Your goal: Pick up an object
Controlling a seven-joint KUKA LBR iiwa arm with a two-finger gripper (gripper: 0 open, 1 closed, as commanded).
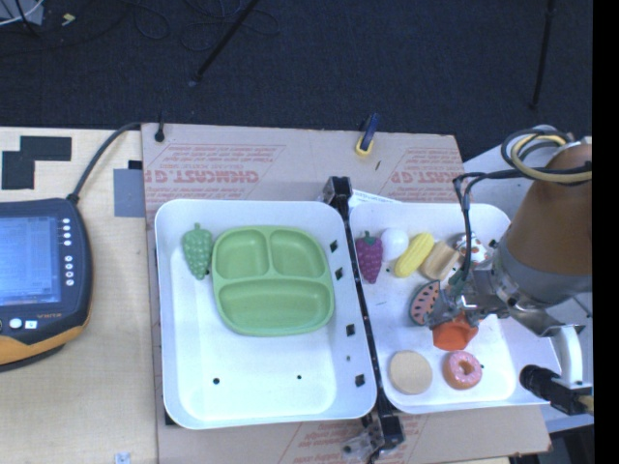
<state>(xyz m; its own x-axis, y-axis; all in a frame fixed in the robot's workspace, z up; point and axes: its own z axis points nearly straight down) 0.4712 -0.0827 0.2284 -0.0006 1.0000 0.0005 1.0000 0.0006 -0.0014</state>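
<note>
Glossy white plastic bins [184,375]

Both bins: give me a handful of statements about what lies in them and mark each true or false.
1. The green divided plate lies in the left bin. True.
2. The green grapes sit inside one of the plate's compartments. False: they lie on the bin floor beside the plate's left edge.
3. The pink donut lies in the right bin, next to the tan round cookie. True.
4. The purple grapes lie in the left bin. False: they are in the right bin, near the divider.
5. The claw is low over the right bin, by the orange piece. True.
</note>
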